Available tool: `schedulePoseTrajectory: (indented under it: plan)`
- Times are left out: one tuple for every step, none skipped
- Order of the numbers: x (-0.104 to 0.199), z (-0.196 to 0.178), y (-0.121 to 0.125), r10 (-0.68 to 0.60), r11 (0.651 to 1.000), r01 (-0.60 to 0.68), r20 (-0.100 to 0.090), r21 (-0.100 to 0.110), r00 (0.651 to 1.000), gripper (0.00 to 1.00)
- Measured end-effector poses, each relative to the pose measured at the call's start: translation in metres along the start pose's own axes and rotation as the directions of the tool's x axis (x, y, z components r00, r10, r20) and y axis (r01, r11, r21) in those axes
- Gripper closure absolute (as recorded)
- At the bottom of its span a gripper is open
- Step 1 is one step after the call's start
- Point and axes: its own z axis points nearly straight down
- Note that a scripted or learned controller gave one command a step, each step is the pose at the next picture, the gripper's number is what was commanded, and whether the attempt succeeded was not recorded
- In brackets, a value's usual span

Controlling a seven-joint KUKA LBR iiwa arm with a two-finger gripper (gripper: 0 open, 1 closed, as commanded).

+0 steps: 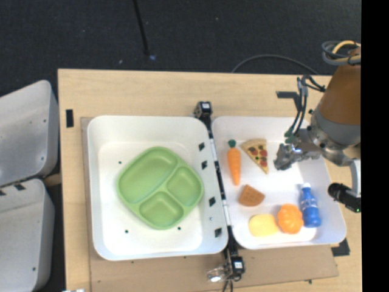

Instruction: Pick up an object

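Over the right bin (316,236), the pincer (284,159) blurs beside the pizza slice (257,152), its spread indiscernible.

You see the arm (340,111) cut off at the right edge, so its upper links and base are lost to you, and the end effector (284,157) is too small and dark for you to make out its tips. The table (152,93) runs off the bottom of the frame, and the small black parts (226,271) at the near seam between the bins are too tiny to identify. The label on the blue bottle (309,205) is unreadable.
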Motion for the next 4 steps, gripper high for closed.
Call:
schedulePoseTrajectory:
  plan:
    - [0.05, -0.005, 0.015, -0.001, 1.0, 0.001, -0.001, 0.0, 1.0, 1.0]
    - [0.097, 0.004, 0.048, -0.001, 1.0, 0.001, 0.0, 0.0, 1.0, 1.0]
    - [0.137, -0.004, 0.071, -0.001, 1.0, 0.001, -0.002, -0.001, 1.0, 1.0]
    - [0.194, 0.002, 0.095, -0.001, 1.0, 0.001, -0.001, 0.0, 1.0, 1.0]
